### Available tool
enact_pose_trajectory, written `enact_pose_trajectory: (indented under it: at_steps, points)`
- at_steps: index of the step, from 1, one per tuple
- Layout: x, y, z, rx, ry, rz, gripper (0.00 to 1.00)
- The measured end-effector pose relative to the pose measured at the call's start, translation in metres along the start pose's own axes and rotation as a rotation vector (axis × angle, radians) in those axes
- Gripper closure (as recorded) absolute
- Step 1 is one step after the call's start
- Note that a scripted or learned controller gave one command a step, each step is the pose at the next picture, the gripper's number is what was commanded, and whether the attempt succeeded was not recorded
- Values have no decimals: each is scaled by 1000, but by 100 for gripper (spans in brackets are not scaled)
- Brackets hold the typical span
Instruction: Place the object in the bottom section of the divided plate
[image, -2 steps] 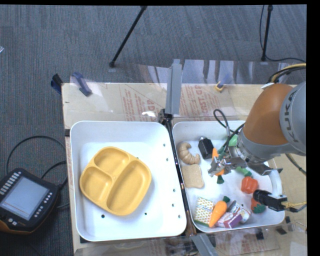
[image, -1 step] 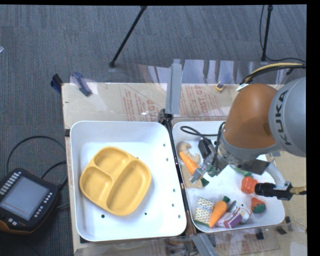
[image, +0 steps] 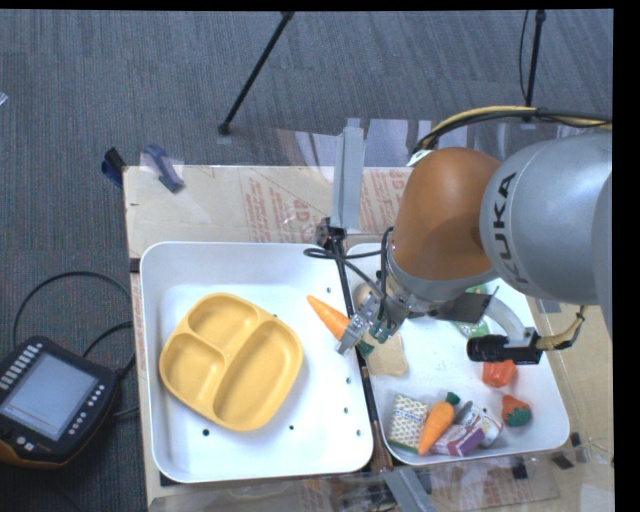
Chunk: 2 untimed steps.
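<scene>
a: starting at the far left, what's on the floor?

b: a teach pendant (image: 45, 400) with a grey screen, lying on the carpet beside the bench, its black cable looping up behind it.

a: and the left bin (image: 160, 420)?

b: white and shallow. a yellow divided plate (image: 232, 360) lies in it, turned at a slant, with two small sections towards the upper left and one long section along its lower right. nothing sits in any of the sections.

a: where's the object?

b: an orange carrot (image: 327, 314) is at the right edge of that bin, clear of the plate, its tip pointing up and left. its thick end meets the gripper (image: 358, 335).

a: is it held?

b: the fingers close around the carrot's thick end, so it looks pinched between them, just above the divide between the bins.

a: further right?

b: the grey arm (image: 550, 220) with its orange band covers much of the right bin (image: 555, 425). a pale flat piece (image: 388, 355) lies under the gripper. along the lower edge sit a second carrot (image: 437, 425), a patterned packet (image: 407, 420), a red toy (image: 499, 373) and a strawberry-like toy (image: 516, 410).
</scene>
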<state>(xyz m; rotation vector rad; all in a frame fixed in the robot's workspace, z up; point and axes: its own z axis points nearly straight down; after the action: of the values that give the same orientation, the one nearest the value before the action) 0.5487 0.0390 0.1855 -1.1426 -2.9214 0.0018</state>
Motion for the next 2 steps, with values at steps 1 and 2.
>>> enact_pose_trajectory:
  at_steps: [1,2]
  points:
    - [21,43,-1,0,-1,-131,100]
    - [51,62,78,-3,-4,-359,100]
